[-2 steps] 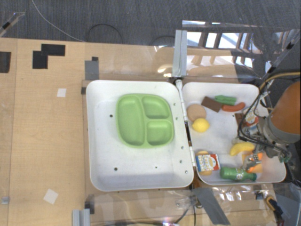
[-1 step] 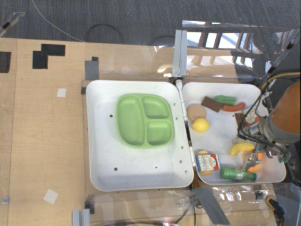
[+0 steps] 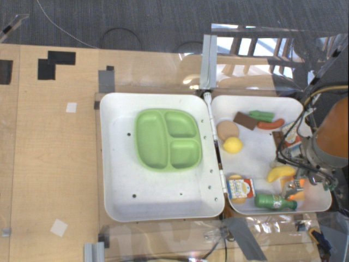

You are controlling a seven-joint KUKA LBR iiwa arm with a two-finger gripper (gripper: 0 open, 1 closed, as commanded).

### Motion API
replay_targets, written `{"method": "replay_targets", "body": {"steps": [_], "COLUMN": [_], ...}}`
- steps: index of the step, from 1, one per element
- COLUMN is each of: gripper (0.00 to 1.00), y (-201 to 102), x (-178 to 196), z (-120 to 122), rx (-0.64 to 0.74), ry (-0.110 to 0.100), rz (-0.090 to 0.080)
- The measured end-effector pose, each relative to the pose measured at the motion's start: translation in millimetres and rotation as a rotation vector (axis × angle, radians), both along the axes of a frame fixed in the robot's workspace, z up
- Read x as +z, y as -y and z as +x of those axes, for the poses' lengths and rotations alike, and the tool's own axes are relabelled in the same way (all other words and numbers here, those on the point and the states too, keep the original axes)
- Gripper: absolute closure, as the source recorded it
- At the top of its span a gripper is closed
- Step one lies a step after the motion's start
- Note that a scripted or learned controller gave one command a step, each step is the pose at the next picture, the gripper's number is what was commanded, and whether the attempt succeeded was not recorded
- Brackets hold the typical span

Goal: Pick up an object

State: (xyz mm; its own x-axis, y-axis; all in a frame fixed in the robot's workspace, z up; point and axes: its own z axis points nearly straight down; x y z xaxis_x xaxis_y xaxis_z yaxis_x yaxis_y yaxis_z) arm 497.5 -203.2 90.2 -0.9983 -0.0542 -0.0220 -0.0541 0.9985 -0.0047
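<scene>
Bench (image 3: pixel 49 162): pale wood-grain laminate, flat, with black rectangular marks at its far left corner.

Left bin (image 3: pixel 117 201): shallow white moulded plastic with rounded corners and a smooth matt floor dotted with small dark holes. In its middle lies a green tray (image 3: pixel 167 139), glossy plastic, rounded-square, divided into three compartments (one long, two small).

Right bin (image 3: pixel 256 149): same white plastic, touching the left bin along a shared edge. Contents, largest first:
- green bottle (image 3: pixel 274 202), lying on its side along the near wall, smooth with a pale label;
- small carton (image 3: pixel 240 189), boxy, printed in orange and white, just left of the bottle;
- tan rounded lump (image 3: pixel 227 129), egg-shaped and matt, near the dividing edge;
- brown slab (image 3: pixel 245 120), flat and rectangular, tilted, beside the lump;
- banana (image 3: pixel 281 173), yellow, curved, glossy;
- red sausage (image 3: pixel 270 125), a slim cylinder, with a green pod-shaped piece (image 3: pixel 261 114) just behind it;
- lemon (image 3: pixel 233 145), yellow, oval, touching the tan lump's near side.

Arm (image 3: pixel 334 138): grey body with an orange band, entering from the right amid dark looped cables. Gripper (image 3: pixel 297 187): low over the right bin's near right corner, just right of the banana and above the bottle's cap end. Whether its fingers are apart or together cannot be told; cabling and orange fittings clutter that spot.
</scene>
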Motion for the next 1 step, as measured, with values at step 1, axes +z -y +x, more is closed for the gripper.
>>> {"method": "replay_targets", "body": {"steps": [1], "gripper": [0.00], "y": [2.1], "x": [-0.1], "z": [-0.5], "rx": [-0.075], "ry": [-0.004], "rz": [0.002]}}
